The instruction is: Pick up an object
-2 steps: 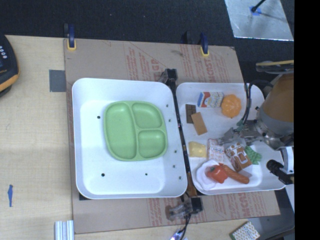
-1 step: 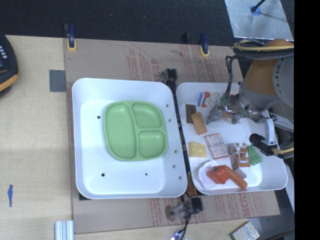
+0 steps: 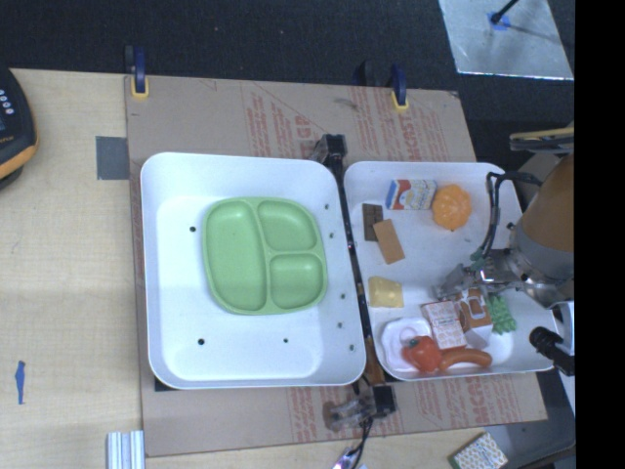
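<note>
- Two shallow white bins sit side by side on the bench: the left bin point(image 3: 176, 262) carries a green divided tray point(image 3: 264, 254), the right bin point(image 3: 366, 179) carries the loose objects
- In the right bin: an orange ball-like item point(image 3: 451, 207) and a small printed box point(image 3: 410, 194) near the far wall, a brown block point(image 3: 388, 240) and a dark strip point(image 3: 371, 220) just beside it, a yellow piece point(image 3: 385, 292) near the divider
- At the near edge of the same bin lie a red and orange toy point(image 3: 435, 357), a white dish-like piece point(image 3: 395, 338) under it, and a red and white card packet point(image 3: 447, 322) touching them
- The gripper point(image 3: 476, 283) (arm entering from the right) is low over the packet cluster, near a green item point(image 3: 501, 313); whether it is wide or narrow cannot be told from this view
- Progress, as a judgement: nothing is seen lifted clear of the bin floor, so the pick is not yet done; closing on an object and raising it remain
- Likely target: the packet or its neighbours, being nearest the tool
</note>
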